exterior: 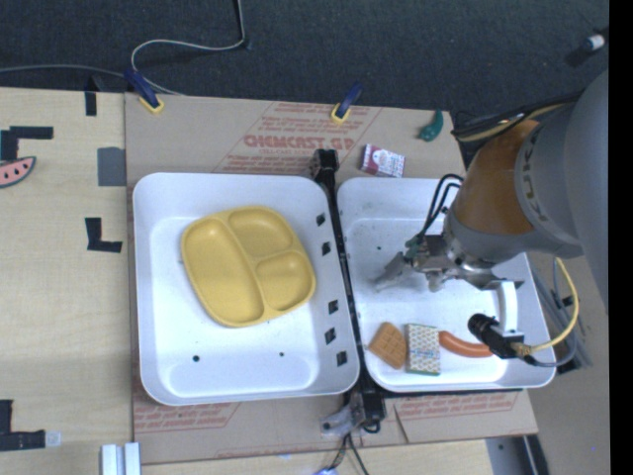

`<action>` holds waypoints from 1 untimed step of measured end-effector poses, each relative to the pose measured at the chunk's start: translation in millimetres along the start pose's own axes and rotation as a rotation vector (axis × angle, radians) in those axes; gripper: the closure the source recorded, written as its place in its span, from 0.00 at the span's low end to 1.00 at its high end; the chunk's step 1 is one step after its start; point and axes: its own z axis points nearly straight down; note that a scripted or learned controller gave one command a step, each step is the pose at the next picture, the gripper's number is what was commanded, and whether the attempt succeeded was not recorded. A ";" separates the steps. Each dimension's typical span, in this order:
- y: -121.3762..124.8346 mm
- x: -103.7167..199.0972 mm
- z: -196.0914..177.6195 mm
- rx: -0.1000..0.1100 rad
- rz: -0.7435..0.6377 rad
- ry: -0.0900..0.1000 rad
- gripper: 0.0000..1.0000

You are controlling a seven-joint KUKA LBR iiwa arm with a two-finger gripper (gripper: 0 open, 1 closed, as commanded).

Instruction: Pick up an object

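My gripper hangs over the middle of the right bin, below the orange-banded wrist. Its two fingers stand apart with nothing between them; one fingertip points left over the bare bin floor. Along the near wall of this bin lie a brown waffle-like square, a patterned block touching it, and an orange sausage to the right. All three lie nearer the front than the gripper and apart from it.
A yellow divided plate lies in the left bin. A small red-and-white packet and a green bit rest on the cardboard behind the right bin. A black divider separates the bins.
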 end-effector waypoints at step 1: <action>-8.0 -5.2 37.2 0.001 0.004 -0.001 0.00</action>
